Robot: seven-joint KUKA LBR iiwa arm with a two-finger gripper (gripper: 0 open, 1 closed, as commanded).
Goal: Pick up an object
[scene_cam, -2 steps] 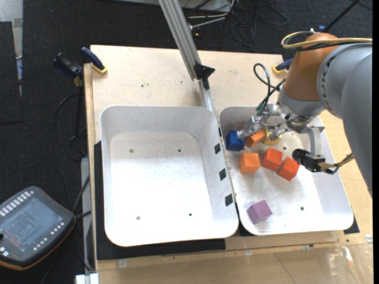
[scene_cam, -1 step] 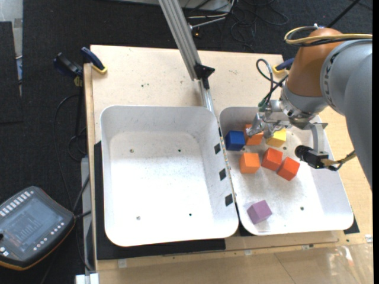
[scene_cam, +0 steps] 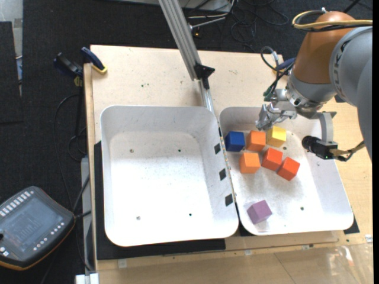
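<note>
So, the biggest thing in view is the wooden bench [scene_cam: 154, 76], and on it two shallow white bins are set side by side. The left bin [scene_cam: 118, 218] is the wider one; the right bin [scene_cam: 331, 206] is touching it along a shared edge, where a few small black tabs can be seen. A slanted aluminium pole [scene_cam: 177, 28] is seen coming down from the top of the view and ending near the top of that shared edge.

The arm [scene_cam: 337, 52] is reached in from the right, grey with the orange band just above the wrist, and is bent down over the upper part of the right bin. A black handheld pendant [scene_cam: 29, 226] is parked on the floor at lower left, and a blue and yellow clamp [scene_cam: 92, 61] is fixed at the bench's upper left corner.

The gripper [scene_cam: 267, 118] is held low over the block cluster, just above the yellow block [scene_cam: 276, 136] and an orange block [scene_cam: 256, 139]. Whether it's spread or pinched can't be told from this angle, tbh.

The rest of the cluster is packed close: a blue block [scene_cam: 235, 141] to the left, another orange block [scene_cam: 250, 162] below, and two red-orange blocks [scene_cam: 272, 158] [scene_cam: 289, 168] touching each other. A purple block [scene_cam: 259, 211] is left well apart, lower in the same bin.
</note>
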